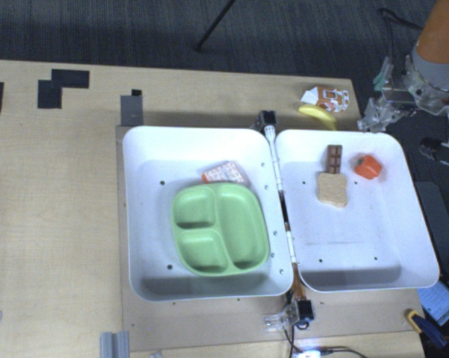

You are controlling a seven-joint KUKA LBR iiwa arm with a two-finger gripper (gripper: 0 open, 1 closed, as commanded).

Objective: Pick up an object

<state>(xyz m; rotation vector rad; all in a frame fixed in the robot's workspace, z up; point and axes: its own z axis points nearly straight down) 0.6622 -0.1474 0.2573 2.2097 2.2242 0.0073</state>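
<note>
The right bin holds a tan bread-shaped piece, a brown chocolate bar just behind it, and an orange block to the right. In the left bin lies a green divided plate with a small red-and-white packet at its far edge. My gripper hangs at the far right corner of the right bin, above and behind the orange block, with nothing visibly between its fingers.
On the bench behind the right bin lie a yellow banana and a white-and-orange wrapper. Black marks sit at the bench's far left. Cables and clips lie at the front edge.
</note>
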